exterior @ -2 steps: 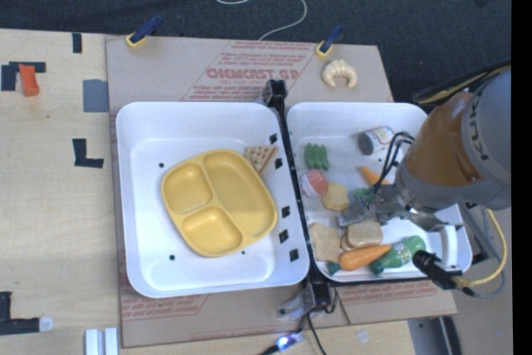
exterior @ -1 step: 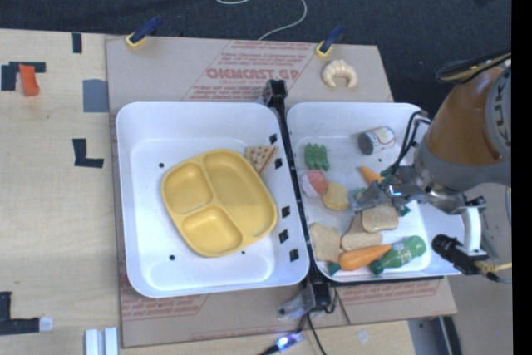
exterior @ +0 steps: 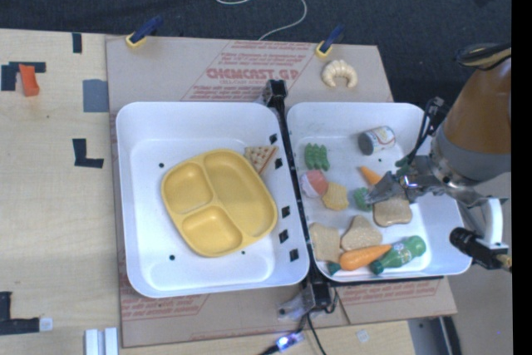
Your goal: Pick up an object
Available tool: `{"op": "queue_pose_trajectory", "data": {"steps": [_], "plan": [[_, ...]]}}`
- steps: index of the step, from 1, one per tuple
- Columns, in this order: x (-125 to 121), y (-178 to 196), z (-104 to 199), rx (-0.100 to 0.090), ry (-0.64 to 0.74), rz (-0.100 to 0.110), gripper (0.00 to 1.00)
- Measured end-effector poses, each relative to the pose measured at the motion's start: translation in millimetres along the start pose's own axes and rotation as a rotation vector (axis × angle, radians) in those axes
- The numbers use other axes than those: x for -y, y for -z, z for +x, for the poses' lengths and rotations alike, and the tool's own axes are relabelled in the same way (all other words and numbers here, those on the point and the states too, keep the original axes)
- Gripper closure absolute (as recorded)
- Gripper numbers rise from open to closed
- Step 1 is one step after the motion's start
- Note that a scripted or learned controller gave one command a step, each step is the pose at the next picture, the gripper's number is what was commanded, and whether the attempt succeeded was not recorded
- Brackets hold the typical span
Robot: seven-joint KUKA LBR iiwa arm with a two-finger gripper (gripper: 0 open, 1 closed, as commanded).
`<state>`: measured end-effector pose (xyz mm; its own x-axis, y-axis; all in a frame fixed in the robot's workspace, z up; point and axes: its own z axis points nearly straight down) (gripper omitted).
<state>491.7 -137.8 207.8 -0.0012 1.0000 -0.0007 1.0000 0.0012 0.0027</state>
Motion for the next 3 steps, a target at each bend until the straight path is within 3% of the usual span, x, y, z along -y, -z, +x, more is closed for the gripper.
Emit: {"op": "queue_pose_trajectory", "data": {"steps": [1, 3], "plan": [[0, 17, 1, -0.001, 0.000, 0.002, 1.00], [-61, 16, 87, -0.001, 0.005, 0.005, 1.00]]}}
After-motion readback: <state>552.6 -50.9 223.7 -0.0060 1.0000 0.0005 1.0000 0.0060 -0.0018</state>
